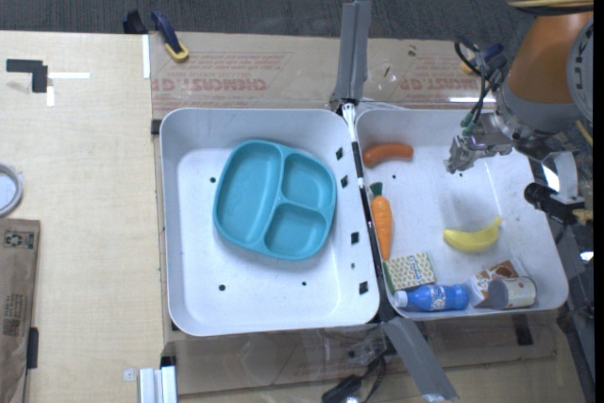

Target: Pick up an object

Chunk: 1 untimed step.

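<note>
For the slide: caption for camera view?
Hand above right bin holding banana, carrot, sausage; blue plate in left bin.

A roll of tape (6,192) sits at the bench's left edge, brown bag (16,293) just below it, and a blue-yellow clamp (168,35) up top.

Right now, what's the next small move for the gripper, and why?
Probably lower and shift toward the banana. The gripper hangs over bare floor in the right bin, holding nothing, and the banana lies apart from the other items with free space around it, so it looks like the easiest pick.
</note>
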Motion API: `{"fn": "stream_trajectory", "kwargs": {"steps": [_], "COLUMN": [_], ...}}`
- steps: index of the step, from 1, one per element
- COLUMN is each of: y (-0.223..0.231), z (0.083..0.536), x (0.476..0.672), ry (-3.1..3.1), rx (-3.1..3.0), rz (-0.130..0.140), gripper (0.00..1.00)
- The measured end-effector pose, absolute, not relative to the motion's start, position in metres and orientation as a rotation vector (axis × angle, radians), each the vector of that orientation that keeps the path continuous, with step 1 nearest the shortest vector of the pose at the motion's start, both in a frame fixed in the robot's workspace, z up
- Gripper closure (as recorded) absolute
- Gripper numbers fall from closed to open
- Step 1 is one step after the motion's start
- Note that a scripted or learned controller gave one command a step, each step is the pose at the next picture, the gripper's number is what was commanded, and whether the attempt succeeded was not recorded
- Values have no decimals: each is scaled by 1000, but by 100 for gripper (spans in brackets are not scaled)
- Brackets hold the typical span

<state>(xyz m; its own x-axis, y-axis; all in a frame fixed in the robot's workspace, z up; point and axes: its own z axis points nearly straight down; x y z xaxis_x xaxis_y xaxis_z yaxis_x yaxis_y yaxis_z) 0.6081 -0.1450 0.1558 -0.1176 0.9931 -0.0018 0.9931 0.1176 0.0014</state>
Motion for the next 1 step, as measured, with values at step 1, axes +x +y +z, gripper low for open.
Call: {"fn": "stream_trajectory", "kwargs": {"steps": [1], "y": [-145], "z": [155], "x": [608], "ry": [2348], "rx": [2086], "rz": [-2], "gripper": [0]}}
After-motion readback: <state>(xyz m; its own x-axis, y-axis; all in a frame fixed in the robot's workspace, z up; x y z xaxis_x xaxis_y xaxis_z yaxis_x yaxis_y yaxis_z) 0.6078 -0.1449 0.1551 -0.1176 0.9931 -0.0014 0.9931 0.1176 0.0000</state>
